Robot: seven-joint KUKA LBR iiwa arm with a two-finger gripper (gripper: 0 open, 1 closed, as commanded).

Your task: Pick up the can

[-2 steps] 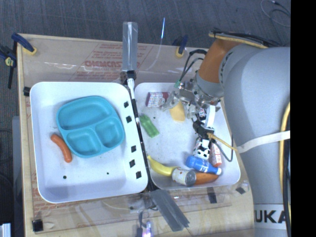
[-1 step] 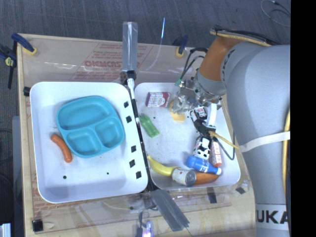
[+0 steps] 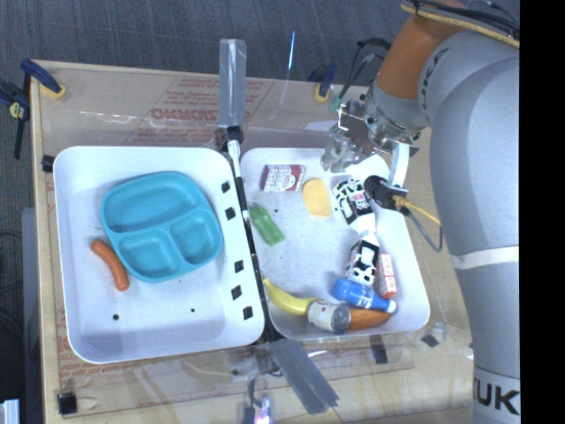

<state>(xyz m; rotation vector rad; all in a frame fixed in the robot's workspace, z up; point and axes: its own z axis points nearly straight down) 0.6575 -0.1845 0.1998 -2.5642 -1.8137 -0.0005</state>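
**Desk:** What do you have in the two bins, operator?

**Caption:** Your left bin [image 3: 79, 325] holds a blue divided plate [image 3: 161, 225] with an orange sausage [image 3: 109, 264] lying just beside its lower left edge. Your right bin [image 3: 415, 303] is crowded: a red-and-white carton [image 3: 282, 178] near the top wall, a yellow lemon-like piece [image 3: 317, 198] beside it, a green pickle-shaped toy [image 3: 266, 224] by the dividing wall, and two black-and-white cow-print packs [image 3: 355, 196] on the right side.

**Desk:** And the can?

**Caption:** You will find the can [image 3: 334, 315] on its side at the lower edge of the right bin, metal end facing the camera, between a banana [image 3: 284, 298] and a carrot [image 3: 366, 320], with a blue bottle [image 3: 360, 295] just above it.

**Desk:** Where is your arm?

**Caption:** Your end effector [image 3: 342, 148] hangs over the upper right corner of the right bin, well apart from the can. I cannot tell how it is set; clutter and cables blur it.
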